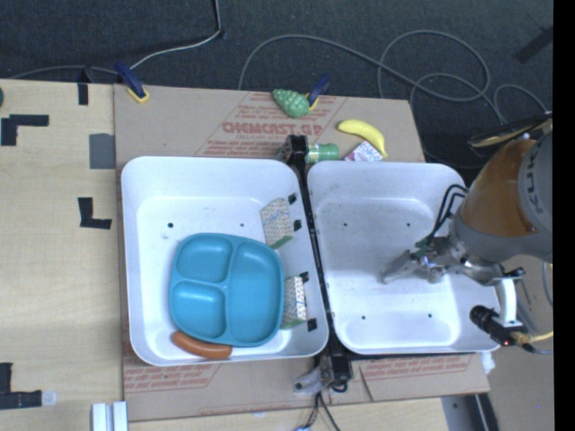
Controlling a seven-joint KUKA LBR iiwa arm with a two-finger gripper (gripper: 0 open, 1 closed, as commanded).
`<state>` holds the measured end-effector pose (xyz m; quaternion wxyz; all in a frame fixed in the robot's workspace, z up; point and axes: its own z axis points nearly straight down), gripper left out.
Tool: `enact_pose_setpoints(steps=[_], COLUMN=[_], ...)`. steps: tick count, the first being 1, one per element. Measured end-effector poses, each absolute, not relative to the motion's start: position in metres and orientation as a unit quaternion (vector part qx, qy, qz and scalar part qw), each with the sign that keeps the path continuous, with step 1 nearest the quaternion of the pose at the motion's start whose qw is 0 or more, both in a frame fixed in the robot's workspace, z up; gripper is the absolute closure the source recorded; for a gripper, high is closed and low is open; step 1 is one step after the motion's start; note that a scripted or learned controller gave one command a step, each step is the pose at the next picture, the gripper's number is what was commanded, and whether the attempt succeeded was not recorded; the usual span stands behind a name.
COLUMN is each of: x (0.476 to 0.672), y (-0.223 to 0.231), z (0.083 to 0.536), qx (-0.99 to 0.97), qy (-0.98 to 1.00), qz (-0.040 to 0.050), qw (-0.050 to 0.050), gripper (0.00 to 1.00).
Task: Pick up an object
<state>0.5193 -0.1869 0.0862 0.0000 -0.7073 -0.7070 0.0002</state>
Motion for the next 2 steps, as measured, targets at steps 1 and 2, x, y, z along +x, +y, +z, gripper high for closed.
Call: enact_pose_setpoints(steps=[1,2], x=[0.593,0.666], y=[-0.133,-0.109], z=[0.118,0.086], qx=[-0.706,-0.706], qy=[-0.708,-0.708], qz=[-0.0004,-0.001], qw=[0.0,-0.002], gripper=[0.0,0.0])
